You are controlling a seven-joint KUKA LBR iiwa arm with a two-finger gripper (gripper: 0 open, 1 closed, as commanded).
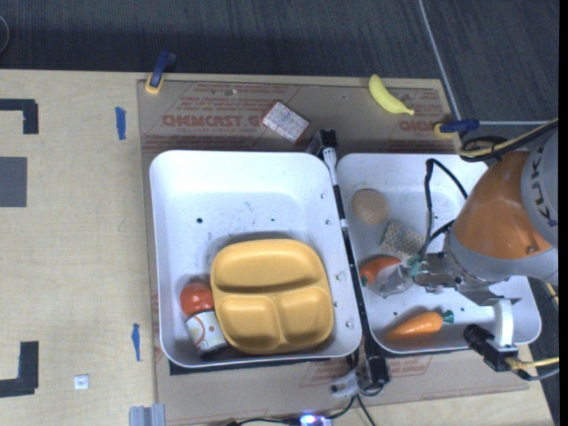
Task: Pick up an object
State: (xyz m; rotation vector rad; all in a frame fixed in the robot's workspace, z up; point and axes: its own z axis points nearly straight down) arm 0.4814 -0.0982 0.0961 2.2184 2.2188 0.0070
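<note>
Objects for picking lie in two white bins set side by side on the bench (71,264). The hand (397,276) is lowered into the right bin (444,171), close over a red, tomato-like item (377,266) near that bin's left wall; whether its grip is released or clenched cannot be told, nor whether it touches the red item. The arm (501,211), grey with an orange band, enters from the right above the bin. Just below the hand lies a carrot (417,325), orange with a green tip, pointing right. Above the hand rests a patterned, speckled piece (401,236), and beyond it a round tan ball (370,207).

The left bin (222,180) holds a yellow sectioned tray (269,293), turned upside down in its lower half. At the tray's left edge sit a red-orange ball (196,297) and, just below it, a small white can (205,330) with red markings.

Behind the bins, on the cardboard sheet (213,105), lie a yellow banana (389,96) and a small checkered card (284,121).
</note>
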